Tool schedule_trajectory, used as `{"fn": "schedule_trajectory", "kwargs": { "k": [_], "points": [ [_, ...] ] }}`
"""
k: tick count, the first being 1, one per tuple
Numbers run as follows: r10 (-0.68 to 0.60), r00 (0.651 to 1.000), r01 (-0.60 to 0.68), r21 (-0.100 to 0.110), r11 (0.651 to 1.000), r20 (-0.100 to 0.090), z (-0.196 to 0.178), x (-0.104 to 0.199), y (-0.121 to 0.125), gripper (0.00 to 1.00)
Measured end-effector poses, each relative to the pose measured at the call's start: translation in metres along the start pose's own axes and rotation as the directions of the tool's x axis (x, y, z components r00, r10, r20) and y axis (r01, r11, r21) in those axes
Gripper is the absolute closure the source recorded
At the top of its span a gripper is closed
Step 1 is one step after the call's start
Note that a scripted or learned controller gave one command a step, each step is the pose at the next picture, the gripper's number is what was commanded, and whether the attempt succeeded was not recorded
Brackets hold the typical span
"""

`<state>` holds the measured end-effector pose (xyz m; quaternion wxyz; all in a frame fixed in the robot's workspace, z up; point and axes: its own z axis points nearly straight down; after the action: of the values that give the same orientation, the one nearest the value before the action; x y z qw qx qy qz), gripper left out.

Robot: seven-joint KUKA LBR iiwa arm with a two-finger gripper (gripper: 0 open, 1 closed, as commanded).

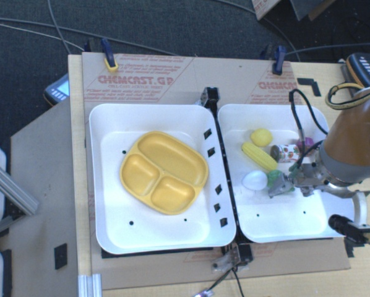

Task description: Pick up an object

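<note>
While the gripper [283, 187] sits low in the right bin [278, 228], against the green toy [274, 178] at the pile's six o'clock, I judge the grasp underway. Whether the jaws are closed I cannot tell. Next comes lifting straight up.

Glossy white plastic bins [104, 166]; smooth yellow plastic tray [164, 172]

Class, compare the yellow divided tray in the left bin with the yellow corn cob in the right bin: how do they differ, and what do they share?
The yellow divided tray is broad and flat with three compartments; the corn cob is a narrow, solid stick shape. The tray is far larger than the cob. The tray lies alone in the left bin; the cob lies among other small items in the right bin. Both are yellow.
</note>
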<state>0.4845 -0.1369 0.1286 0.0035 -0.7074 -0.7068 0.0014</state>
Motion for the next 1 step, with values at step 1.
{"fn": "schedule_trajectory", "kwargs": {
  "k": [1],
  "points": [
    [0.0,1.0,0.0,-0.008,1.0,0.001,-0.0136,0.0001,0.0019,1.0]
  ]
}}
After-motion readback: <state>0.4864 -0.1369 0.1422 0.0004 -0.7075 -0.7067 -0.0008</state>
